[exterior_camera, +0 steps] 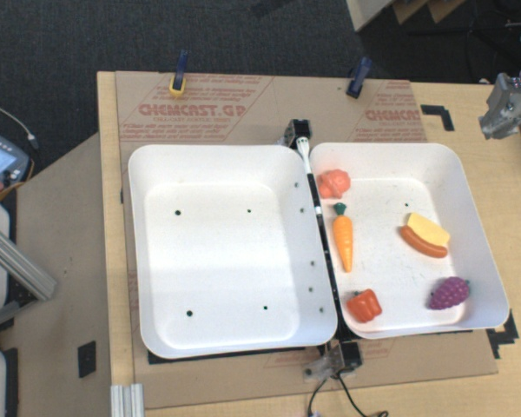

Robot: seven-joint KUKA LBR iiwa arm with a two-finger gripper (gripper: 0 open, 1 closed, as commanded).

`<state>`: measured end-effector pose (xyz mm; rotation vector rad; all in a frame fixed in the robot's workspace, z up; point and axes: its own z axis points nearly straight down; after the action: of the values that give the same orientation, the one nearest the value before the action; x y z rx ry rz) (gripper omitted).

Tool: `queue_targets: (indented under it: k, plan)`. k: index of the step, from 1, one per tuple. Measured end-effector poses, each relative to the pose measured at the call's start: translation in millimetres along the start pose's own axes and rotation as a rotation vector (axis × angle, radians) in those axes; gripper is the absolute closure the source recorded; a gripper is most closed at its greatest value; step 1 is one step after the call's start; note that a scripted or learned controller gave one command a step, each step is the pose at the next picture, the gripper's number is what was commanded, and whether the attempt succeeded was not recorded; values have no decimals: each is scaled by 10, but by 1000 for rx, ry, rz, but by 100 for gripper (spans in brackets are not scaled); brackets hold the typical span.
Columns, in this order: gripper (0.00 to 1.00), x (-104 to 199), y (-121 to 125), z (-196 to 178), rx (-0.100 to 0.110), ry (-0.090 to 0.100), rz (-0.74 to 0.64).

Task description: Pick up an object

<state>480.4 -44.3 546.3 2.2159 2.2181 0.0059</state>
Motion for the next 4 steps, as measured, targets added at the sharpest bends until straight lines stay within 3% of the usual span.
queue_targets:
  k: [1, 2, 3, 4]
  plan:
    - [100, -920, 215, 124, 3, -3, 10]
    - [100, -554, -25, 579, 11, 3, 0]
    - [100, 152, 104, 90, -1, 1, -4]
    - [100, -653, 279, 117, 2, -3, 8]
